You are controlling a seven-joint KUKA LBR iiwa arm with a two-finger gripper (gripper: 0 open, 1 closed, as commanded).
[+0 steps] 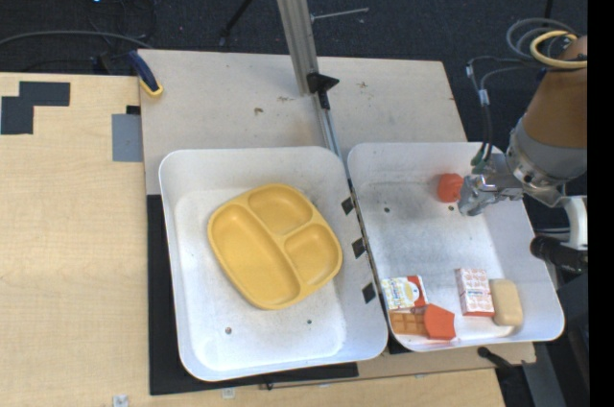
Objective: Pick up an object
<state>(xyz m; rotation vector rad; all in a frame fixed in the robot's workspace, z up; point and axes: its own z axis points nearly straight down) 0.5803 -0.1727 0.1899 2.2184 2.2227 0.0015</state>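
In the right bin (pixel 422 232) a small red round object (pixel 449 187) lies near the upper middle. My gripper (pixel 473 196) hangs just to its right, close beside it, low over the bin floor. Along the bin's front edge lie a red and white carton (pixel 404 293), an orange wedge-shaped piece (pixel 437 323), a pink and white packet (pixel 473 291) and a tan bread-like block (pixel 507 302). Nothing shows between the fingers.
The left bin (pixel 192 299) holds a yellow divided plate (pixel 275 244). A metal post (pixel 296 21) rises behind the bins. The arm's orange band (pixel 561 107) stands at the right edge above the right bin.
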